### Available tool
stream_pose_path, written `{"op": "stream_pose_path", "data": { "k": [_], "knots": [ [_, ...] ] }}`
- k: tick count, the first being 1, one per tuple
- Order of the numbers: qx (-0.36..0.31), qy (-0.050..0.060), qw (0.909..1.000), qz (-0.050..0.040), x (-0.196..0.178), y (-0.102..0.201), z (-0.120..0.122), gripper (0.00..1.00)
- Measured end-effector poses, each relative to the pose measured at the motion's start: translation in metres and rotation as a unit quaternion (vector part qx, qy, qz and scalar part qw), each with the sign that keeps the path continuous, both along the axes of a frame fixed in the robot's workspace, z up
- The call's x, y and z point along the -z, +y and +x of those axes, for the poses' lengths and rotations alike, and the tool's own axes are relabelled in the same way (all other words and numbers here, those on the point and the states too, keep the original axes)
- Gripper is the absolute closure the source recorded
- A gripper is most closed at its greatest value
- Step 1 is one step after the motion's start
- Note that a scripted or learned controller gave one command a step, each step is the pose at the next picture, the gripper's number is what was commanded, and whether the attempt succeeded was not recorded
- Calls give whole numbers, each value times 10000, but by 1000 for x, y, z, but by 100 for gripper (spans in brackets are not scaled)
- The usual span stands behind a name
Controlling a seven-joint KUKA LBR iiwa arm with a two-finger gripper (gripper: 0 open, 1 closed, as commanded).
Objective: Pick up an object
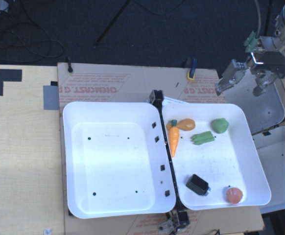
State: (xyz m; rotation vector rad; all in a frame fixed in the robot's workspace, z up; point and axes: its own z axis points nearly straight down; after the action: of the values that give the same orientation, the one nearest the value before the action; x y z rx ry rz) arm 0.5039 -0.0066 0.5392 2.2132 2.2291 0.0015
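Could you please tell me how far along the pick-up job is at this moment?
Nothing looks done yet: the carrot, black block and other items all lie in the right bin. The gripper hangs beyond the bin's far right corner. The reach, grasp and lift all remain.

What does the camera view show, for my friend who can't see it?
Two shallow white bins sit side by side on a bench; the right bin holds a toy carrot, an orange piece, two green pieces, a black block and a reddish ball. The robot's end effector hangs above the right bin's far corner.
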Motion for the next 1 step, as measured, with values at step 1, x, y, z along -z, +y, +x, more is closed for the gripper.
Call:
{"op": "stream_pose_path", "data": {
  "k": [1],
  "knots": [
    [5, 36, 10000, -9, -7, -2, 0, 100]
  ]
}}
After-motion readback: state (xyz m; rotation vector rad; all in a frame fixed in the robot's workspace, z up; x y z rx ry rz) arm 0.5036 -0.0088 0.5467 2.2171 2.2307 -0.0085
